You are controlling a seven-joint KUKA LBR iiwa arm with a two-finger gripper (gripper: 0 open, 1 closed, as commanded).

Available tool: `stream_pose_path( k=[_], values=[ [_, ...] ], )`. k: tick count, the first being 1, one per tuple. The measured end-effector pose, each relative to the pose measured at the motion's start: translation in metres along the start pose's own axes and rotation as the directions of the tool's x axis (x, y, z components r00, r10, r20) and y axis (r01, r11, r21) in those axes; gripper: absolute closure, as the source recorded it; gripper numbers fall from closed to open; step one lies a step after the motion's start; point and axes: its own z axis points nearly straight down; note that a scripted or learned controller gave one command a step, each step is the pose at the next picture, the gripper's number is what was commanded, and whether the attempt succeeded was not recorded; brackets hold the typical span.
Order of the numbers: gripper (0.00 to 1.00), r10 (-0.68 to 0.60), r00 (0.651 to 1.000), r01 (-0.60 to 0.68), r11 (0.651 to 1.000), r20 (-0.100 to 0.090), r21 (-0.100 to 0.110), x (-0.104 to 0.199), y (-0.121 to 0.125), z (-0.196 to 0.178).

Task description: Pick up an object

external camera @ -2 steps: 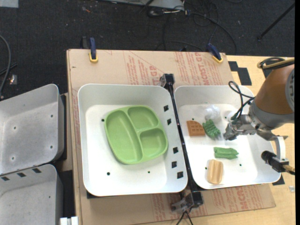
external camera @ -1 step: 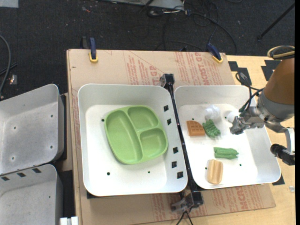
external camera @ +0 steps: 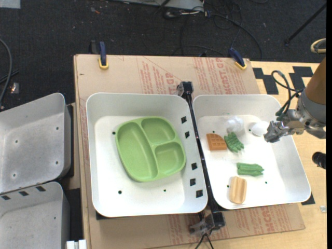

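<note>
The right bin (external camera: 290, 191) holds several small items: an orange waffle-like square (external camera: 216, 141), a dark green leafy piece (external camera: 234, 142), a green bean-like piece (external camera: 250, 169), a tan bread roll (external camera: 237, 189), and white objects (external camera: 257, 129) near the back. My gripper (external camera: 272, 133) hangs over the bin's right part, just right of the white objects, and I see nothing held in it. The left bin (external camera: 104, 191) holds a green divided plate (external camera: 150, 148).
Grey metal trays (external camera: 31, 139) lie left of the bench. Clamps (external camera: 102, 56) hold the cardboard base at the back. A black divider (external camera: 194, 139) runs between the bins. Cables lie on the floor behind.
</note>
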Motion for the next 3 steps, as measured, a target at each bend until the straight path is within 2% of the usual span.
stream_pose_path(
  k=[2, 3],
  values=[
    [1.0, -0.003, 1.0, 0.003, 1.0, 0.0, 0.001, -0.002, 0.001, -0.095],
    [1.0, -0.007, 1.0, 0.007, 1.0, -0.003, 0.007, 0.056, -0.004, -0.086]
  ],
)
